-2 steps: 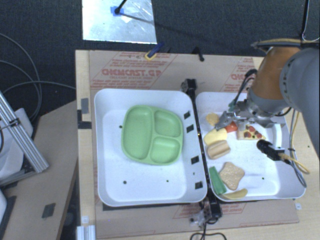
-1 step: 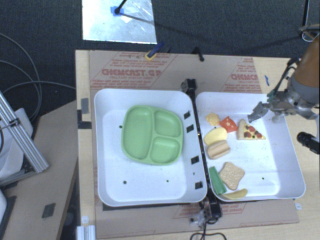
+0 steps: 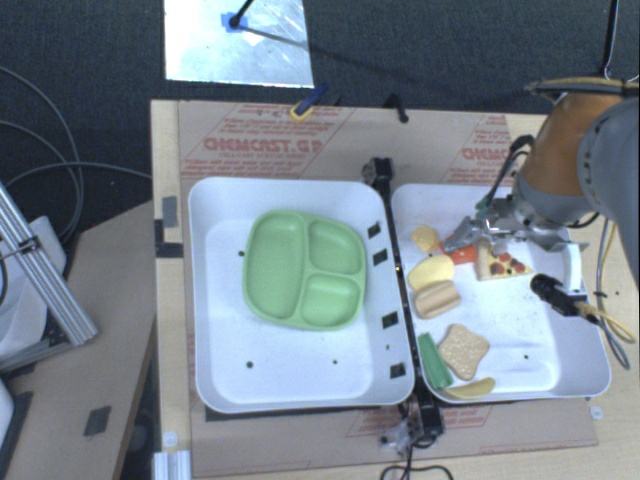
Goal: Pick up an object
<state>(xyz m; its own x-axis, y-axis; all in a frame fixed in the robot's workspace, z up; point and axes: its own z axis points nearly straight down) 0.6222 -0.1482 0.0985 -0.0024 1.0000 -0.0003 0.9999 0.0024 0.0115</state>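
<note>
My gripper [image 3: 468,234] is low over the upper part of the right bin [image 3: 575,368], coming in from the right. Just under its tip lies a small red-orange piece [image 3: 463,254], with a pizza slice [image 3: 501,264] to the right of it. A small yellow piece [image 3: 427,238] sits to the gripper's left. Below are a yellow wedge [image 3: 432,270] and a tan bread roll [image 3: 436,299]. Nearer the front lie a cracker-like toast [image 3: 463,350], a green stick [image 3: 433,360] and a banana [image 3: 468,389].
The left bin [image 3: 215,368] holds a green divided plate [image 3: 305,269]. A divider with black clips [image 3: 392,268] runs between the bins. The arm's black fitting [image 3: 553,295] and cables [image 3: 606,308] hang over the right bin's right side.
</note>
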